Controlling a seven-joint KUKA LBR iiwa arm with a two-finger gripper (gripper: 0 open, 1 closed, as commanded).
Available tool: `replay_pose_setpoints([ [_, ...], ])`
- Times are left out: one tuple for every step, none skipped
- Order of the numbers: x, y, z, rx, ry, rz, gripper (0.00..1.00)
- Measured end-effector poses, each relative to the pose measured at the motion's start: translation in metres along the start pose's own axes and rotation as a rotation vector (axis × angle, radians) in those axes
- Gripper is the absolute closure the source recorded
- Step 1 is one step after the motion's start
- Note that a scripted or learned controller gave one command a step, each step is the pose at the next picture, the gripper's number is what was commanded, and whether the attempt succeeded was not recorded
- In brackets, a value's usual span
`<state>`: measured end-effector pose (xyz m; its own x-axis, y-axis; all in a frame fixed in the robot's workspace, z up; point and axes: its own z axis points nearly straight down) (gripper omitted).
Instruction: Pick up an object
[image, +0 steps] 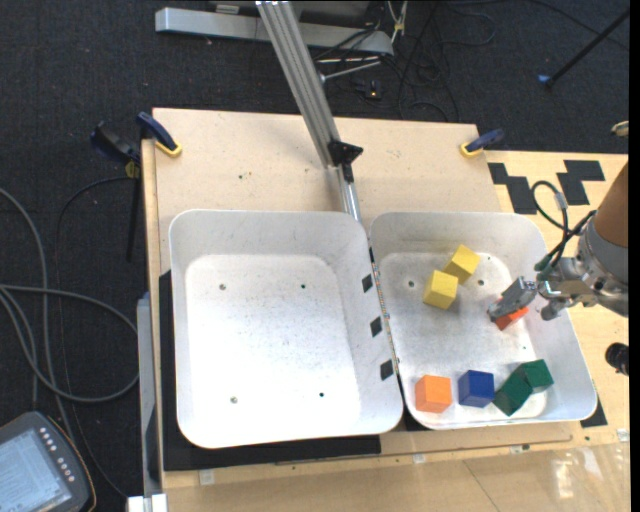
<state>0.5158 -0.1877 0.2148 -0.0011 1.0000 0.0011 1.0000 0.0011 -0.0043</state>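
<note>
While low over the right bin (560, 330), claw (512, 303) pinching a small red block (509, 316), fingers nearly closed around it.

The left bin (270, 330) lay bare, open to reach. In the right bin (400, 300), two yellow blocks (450, 277) crowded the middle; orange (433, 393), blue (477, 388) and green blocks (524, 386) lined the near wall.

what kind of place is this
Probably a robotics lab test bench: two white bins on a clamped board, coloured blocks for grasping, cables across dark carpet, and an end effector reaching in.
</note>
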Motion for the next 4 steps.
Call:
replay_pose_setpoints([
  [0.0,0.001,-0.002,-0.005,-0.001,0.001,0.0],
  [0.004,0.006,0.06,0.001,0.001,0.001,0.0],
  [0.005,0.005,0.114,0.001,0.001,0.002,0.0],
  [0.004,0.007,0.1,-0.006,-0.002,0.002,1.0],
])
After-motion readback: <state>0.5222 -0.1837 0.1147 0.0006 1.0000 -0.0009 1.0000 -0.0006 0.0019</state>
